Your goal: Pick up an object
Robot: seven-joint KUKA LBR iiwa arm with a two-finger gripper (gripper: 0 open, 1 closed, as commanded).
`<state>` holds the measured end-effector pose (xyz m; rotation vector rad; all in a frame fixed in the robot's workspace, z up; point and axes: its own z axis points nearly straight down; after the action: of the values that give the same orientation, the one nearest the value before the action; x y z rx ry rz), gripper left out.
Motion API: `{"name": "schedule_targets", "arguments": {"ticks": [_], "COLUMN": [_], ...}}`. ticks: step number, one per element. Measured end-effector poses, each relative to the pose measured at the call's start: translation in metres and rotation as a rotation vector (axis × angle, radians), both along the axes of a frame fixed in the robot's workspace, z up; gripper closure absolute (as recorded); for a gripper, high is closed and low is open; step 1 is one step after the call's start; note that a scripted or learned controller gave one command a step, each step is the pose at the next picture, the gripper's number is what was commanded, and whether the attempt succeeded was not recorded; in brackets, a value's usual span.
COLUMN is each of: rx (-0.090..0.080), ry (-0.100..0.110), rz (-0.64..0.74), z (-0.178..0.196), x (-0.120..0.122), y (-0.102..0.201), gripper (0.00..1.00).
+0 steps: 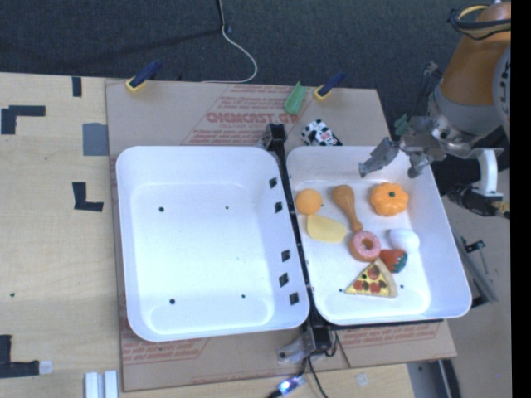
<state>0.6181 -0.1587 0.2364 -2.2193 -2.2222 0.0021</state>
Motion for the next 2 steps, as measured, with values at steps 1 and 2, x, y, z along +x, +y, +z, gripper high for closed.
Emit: {"name": "schedule_targets", "arguments": {"ticks": [1, 2], "rx": [0.0, 0.002], "ry": [0.006, -0.002], "rz": [0.001, 0.005], "z": [-0.161, -0.152], "x": [-0.008, 0.023], "y": [0.021, 0.063], "gripper": [0.0, 0.0]}}
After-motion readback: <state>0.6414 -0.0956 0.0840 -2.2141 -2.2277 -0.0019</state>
